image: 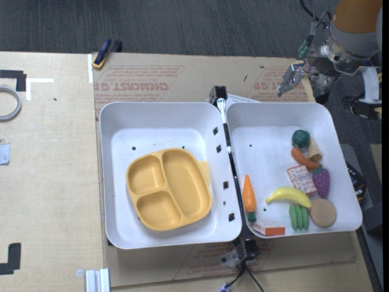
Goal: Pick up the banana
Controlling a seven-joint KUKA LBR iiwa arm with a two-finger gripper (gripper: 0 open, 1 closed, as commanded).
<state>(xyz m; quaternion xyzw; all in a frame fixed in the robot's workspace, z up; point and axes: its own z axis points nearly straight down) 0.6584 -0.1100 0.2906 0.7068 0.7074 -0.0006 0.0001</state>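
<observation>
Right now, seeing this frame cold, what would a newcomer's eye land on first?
First the yellow divided plate, large and alone in the left bin. Next the cluster of toy food along the right bin's right side and front, where the banana lies among a carrot, purple grapes and green pods. The gripper hangs beyond the right bin's far rim, well away from the banana.

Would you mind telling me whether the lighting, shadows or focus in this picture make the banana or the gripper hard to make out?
In the camera view, lighting is even and soft, without harsh glare on the white bins; the banana is sharp, casting only a faint shadow; the gripper is slightly blurred against the dark floor, so its state is unclear; the yellow tray reads clearly.
</observation>
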